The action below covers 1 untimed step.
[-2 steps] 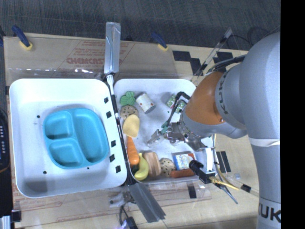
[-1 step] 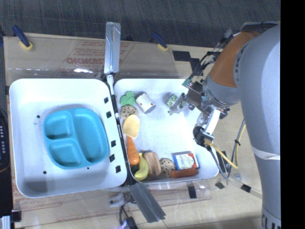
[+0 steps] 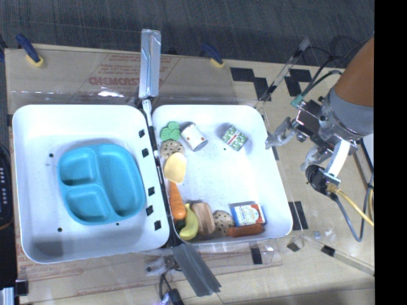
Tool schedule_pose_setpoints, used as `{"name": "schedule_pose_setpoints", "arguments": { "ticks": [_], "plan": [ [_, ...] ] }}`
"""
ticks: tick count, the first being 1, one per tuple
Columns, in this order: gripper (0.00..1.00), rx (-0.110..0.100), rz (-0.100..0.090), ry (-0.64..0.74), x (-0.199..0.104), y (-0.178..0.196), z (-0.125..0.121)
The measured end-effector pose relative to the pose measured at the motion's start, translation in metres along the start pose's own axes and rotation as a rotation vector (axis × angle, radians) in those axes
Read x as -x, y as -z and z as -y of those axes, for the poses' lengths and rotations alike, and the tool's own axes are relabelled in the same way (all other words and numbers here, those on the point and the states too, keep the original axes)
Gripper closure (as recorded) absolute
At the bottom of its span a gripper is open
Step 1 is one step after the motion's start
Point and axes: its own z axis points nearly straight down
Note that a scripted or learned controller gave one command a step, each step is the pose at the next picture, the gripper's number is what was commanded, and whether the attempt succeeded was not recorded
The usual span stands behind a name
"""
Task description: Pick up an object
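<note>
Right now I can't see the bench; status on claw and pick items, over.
Claw right of right bin, outside its rim, carrying nothing. Toys untouched in bin; green carton nearest. Bin rim between claw and carton.

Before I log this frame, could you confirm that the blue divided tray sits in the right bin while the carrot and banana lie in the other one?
Not quite: the camera view shows the blue divided tray in the left bin, not the right. The carrot and banana do lie in the other one, the right bin, along its left and near edges.
</note>
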Motion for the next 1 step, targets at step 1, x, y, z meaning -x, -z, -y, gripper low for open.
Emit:
{"name": "schedule_pose_setpoints", "arguments": {
  "ticks": [1],
  "plan": [
    [0.0, -0.016, 0.011, -0.727, -0.0589, -0.1772, -0.0136]
  ]
}}
